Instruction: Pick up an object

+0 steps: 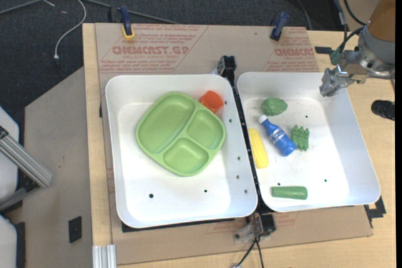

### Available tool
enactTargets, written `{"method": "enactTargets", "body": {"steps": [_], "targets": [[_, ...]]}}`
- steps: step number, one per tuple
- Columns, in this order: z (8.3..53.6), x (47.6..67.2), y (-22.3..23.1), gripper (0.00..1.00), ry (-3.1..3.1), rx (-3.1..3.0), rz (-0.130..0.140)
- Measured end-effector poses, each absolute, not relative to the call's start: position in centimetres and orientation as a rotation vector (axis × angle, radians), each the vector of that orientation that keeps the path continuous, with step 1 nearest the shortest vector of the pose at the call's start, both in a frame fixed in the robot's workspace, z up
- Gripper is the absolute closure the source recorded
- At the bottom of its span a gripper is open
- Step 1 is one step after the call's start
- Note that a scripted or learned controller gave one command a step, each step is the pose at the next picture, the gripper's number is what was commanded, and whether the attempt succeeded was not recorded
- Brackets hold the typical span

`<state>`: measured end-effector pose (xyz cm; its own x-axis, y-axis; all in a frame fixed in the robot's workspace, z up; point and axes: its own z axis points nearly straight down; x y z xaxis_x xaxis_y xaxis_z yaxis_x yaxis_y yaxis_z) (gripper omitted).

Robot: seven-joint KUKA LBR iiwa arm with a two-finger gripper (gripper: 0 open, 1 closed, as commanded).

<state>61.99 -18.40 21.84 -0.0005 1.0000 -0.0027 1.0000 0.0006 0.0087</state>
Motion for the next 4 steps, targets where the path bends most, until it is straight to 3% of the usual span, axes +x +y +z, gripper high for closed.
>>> {"method": "enactTargets", "body": {"steps": [1, 4], "targets": [[26.8, 62.1, -18.4, 1.0, 2.218, 2.215, 0.006], [24.5, 60.8, -1.9, 1.0, 2.231, 2.217, 0.001]]}}
